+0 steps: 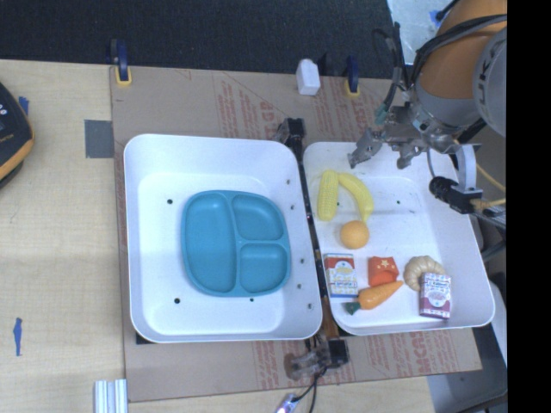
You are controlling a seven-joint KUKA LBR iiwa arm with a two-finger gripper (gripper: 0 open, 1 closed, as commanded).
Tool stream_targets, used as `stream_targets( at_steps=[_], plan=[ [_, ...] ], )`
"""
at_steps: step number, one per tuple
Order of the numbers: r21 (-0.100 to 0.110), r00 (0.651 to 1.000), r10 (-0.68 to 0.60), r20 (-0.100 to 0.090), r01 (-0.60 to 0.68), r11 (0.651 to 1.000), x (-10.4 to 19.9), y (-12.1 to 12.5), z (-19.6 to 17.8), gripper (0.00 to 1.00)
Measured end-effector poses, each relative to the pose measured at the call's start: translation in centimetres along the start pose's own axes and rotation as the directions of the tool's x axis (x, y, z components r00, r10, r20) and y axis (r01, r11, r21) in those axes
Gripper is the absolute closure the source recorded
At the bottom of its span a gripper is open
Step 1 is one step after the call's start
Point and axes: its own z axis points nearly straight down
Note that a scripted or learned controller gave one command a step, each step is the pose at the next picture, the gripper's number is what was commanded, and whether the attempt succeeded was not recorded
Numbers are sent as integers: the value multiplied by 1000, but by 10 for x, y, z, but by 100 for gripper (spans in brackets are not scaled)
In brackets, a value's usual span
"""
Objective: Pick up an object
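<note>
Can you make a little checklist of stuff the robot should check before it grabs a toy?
1. Are there toys to grab? Ok: the right bin holds the corn, banana, orange ball, carrot and more.
2. Is the gripper over that bin? Ok: it hangs above the bin's far edge.
3. Is it right above a toy? Not ok: the banana, the closest, lies nearer the camera.
4. Are its fingers free? Ok: open, with nothing between them.
5. Do the toys have room around them? Not ok for corn and banana, which touch; the orange ball lies apart.
6. Is the blue plate out of the way? Ok: it sits in the left bin.
</note>
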Motion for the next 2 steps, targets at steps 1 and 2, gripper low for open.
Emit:
stream_targets(
  at_steps=[1,2],
  plan=[
    [1,1000,0,1,0,1000,11,-61,103,0],
    [1,1000,2,1,-2,1000,15,-81,103,0]
  ],
)
